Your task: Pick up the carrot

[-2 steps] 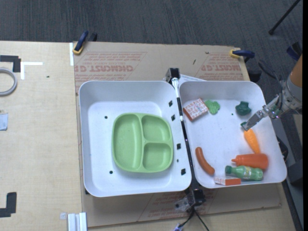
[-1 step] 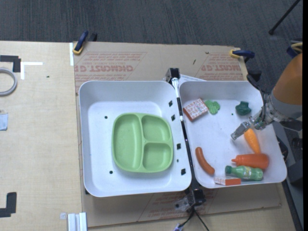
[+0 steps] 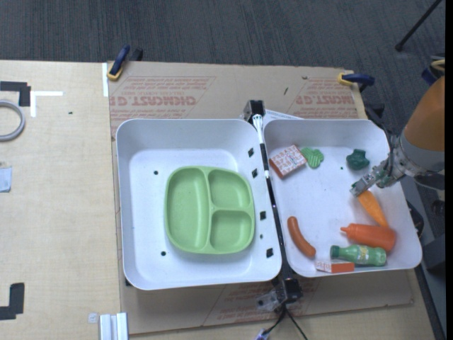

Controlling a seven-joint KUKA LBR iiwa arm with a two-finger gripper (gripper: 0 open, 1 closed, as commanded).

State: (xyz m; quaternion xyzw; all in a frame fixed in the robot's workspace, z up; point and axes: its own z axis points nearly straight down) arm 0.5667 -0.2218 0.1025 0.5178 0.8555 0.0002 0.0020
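While the arm reaches in from the right, two shallow white bins sit side by side on the counter, touching along their inner walls. One, the left bin [image 3: 134, 190], holds a single thing: a green divided plate [image 3: 210, 210] with three compartments, lying flat near the middle. Its neighbour, the right bin [image 3: 325, 190], holds everything else.

Near that bin's far edge I count one red-and-white carton [image 3: 287, 161], tilted, with one green leafy piece [image 3: 313, 157] touching its right side, and one dark green toy [image 3: 357, 159] further toward the far right corner. One sausage [image 3: 301, 236] lies by the bin's left wall, toward the near edge. Along the near edge sit one green bottle [image 3: 359, 255] on its side and, just left of it, one small red-and-white packet [image 3: 334, 266]. One fat orange-red vegetable [image 3: 369, 235] lies just behind the bottle.

One carrot [image 3: 372, 207] lies by the right wall, slanting, roughly midway along it. The pincer [image 3: 368, 183] is low over the carrot's upper end; how far its fingers are parted I cannot tell, and nothing shows between them.
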